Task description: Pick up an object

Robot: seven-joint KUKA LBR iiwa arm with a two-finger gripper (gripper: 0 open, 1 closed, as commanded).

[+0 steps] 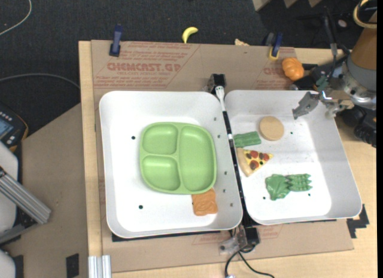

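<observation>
The right bin (341,169) holds a round tan cookie (271,128), a small green bean piece (246,139), a pizza slice (254,159) and a green leafy toy (287,185). In the left bin (114,151) lie a green divided plate (178,158) and, just in front of it, an orange toast-like piece (204,203). My gripper (313,101) hangs over the right bin's far right corner, up and to the right of the cookie, with nothing seen in it.
Behind the right bin an orange round toy (292,68) rests on the cardboard base (155,67). A yellow banana (189,33) lies at the base's far edge, between two blue clamps (115,40). A black clip (216,83) joins the bins at the back.
</observation>
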